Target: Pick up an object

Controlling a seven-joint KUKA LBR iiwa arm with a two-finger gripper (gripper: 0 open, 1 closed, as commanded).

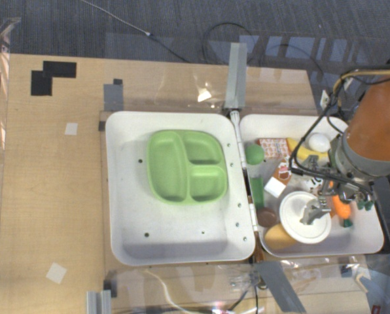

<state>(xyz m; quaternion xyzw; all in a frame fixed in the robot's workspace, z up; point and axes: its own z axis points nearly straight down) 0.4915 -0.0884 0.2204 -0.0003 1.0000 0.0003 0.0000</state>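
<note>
Two bins (pixel 116 175): sitting side by side on the bench (pixel 44 195).
Plate (pixel 305 218): white, round, lying under the fingers (pixel 311 214).
Fingers: state is not showing clearly.

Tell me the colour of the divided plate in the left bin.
Light green. The plate shows plainly in the camera view, lying in the white left bin.

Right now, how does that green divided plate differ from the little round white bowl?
The green divided plate is squarish with rounded corners and split into compartments; the round white bowl is a single circle. The plate looks clearly larger. The plate lies alone in the left white bin, while the bowl sits crowded among other items in the right white bin, with the gripper over it. Both sit right side up.
</note>
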